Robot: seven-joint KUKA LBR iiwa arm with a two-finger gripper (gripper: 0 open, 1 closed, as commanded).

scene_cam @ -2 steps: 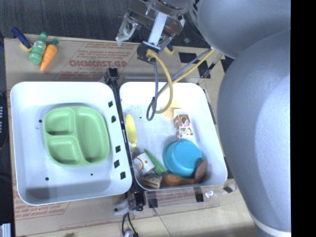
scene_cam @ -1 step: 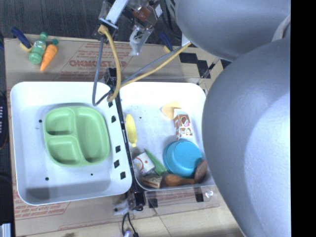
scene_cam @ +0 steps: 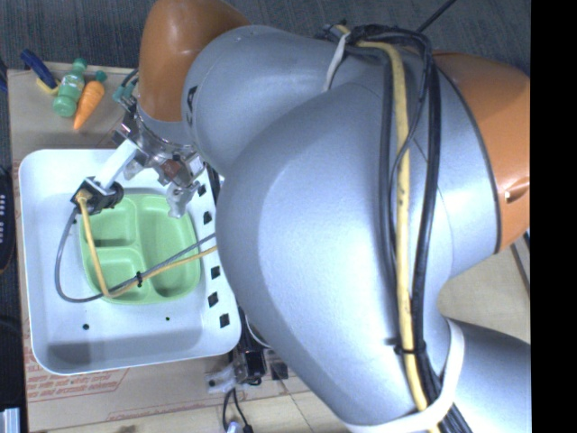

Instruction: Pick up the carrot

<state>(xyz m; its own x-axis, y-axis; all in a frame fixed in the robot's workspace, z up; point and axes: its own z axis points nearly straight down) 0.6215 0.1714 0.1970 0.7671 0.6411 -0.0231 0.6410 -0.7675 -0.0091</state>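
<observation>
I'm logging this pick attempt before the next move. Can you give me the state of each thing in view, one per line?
carrot: lying on the bench beyond the white bin, untouched, beside a green toy.
green toy: lying on the bench, against the carrot.
green tray: flat in the white bin, compartments up.
white bin: upright, holding the green tray.
pincer: over the bin's far edge, above the tray, nothing seen between its fingers.

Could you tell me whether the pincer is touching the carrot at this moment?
Apart. The camera view shows the carrot lying outside the white bin, with bare bench separating it from the pincer over the green tray.
</observation>
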